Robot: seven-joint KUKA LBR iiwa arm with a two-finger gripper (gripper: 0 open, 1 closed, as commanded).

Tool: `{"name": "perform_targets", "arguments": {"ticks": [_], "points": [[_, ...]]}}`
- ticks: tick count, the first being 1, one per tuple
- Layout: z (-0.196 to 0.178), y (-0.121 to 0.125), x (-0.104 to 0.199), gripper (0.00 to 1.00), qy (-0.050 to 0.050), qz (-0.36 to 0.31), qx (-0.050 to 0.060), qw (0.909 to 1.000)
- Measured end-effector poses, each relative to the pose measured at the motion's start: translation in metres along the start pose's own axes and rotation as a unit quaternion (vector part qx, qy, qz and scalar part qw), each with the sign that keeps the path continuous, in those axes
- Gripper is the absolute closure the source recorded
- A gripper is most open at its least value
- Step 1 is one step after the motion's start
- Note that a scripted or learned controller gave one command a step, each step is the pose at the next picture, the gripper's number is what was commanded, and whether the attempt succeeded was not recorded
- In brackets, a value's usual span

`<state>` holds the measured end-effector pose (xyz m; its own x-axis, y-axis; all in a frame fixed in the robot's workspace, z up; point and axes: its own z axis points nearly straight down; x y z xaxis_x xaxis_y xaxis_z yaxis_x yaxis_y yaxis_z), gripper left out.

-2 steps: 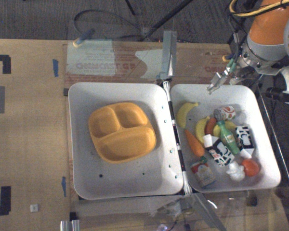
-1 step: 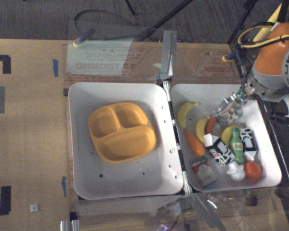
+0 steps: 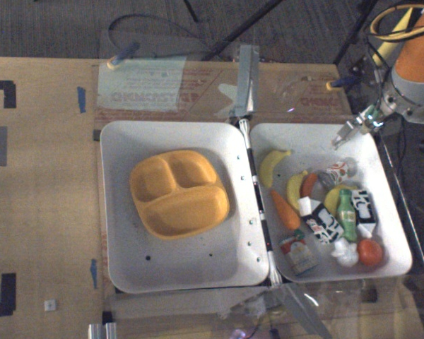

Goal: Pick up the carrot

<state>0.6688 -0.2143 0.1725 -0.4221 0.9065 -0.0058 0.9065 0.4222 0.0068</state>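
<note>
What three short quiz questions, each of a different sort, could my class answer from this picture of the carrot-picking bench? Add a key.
1. True or false: the carrot lies in the same bin as the yellow divided plate.
2. Which is the gripper nearest? A) right bin's far right corner B) left bin's near edge C) the plate
3. Fill in: the carrot lies near the right bin's ____ wall.

Key: 1 false; 2 A; 3 left.
</note>
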Motion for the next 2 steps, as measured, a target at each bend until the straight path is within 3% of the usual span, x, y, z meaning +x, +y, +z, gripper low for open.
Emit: {"name": "perform_targets", "arguments": {"ticks": [1, 2], "points": [[0.0795, 0.0036, 0.0057, 0.0, 0.017, 0.121, 0.007, 0.9924], [0.0753, 0.0052, 0.0078, 0.0, 0.014, 0.254, 0.005, 0.9671]]}}
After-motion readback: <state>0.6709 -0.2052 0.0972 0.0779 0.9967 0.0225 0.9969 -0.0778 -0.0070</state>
